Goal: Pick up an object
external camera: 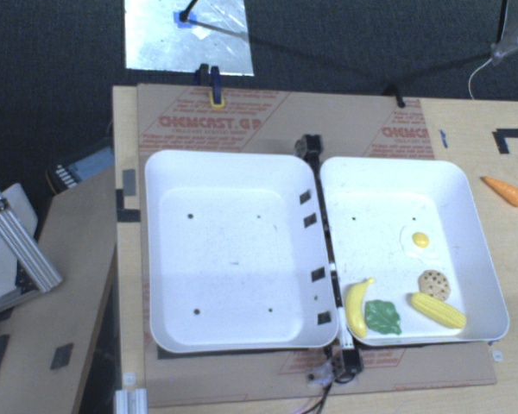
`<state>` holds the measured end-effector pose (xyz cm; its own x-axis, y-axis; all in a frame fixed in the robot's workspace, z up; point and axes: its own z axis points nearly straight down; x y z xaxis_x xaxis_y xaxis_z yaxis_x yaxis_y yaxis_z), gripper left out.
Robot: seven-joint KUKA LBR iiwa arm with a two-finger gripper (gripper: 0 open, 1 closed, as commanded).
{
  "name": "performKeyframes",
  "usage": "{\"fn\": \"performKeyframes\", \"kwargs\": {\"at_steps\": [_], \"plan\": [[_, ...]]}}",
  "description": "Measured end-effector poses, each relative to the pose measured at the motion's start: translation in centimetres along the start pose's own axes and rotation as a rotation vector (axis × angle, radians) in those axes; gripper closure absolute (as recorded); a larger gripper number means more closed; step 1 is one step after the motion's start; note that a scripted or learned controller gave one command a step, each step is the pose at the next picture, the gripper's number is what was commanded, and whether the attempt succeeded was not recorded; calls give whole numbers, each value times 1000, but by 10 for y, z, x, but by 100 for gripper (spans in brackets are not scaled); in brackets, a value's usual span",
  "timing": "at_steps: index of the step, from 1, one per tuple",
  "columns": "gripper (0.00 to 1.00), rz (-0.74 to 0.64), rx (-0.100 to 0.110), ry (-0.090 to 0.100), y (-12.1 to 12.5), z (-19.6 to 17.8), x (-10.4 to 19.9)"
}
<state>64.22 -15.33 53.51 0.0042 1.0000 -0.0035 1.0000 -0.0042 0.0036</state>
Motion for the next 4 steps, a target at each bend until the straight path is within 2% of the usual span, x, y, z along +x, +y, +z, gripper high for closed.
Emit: {"fn": "performKeyframes", "kwargs": {"at_steps": [1, 2, 3, 4], "plan": [[0, -2, -1, 0, 27, 0, -39], [0, -4, 0, 1, 26, -1, -54], [0, -9, 1, 2, 27, 0, -52], [100, -13, -3, -1, 27, -12, -51]]}}
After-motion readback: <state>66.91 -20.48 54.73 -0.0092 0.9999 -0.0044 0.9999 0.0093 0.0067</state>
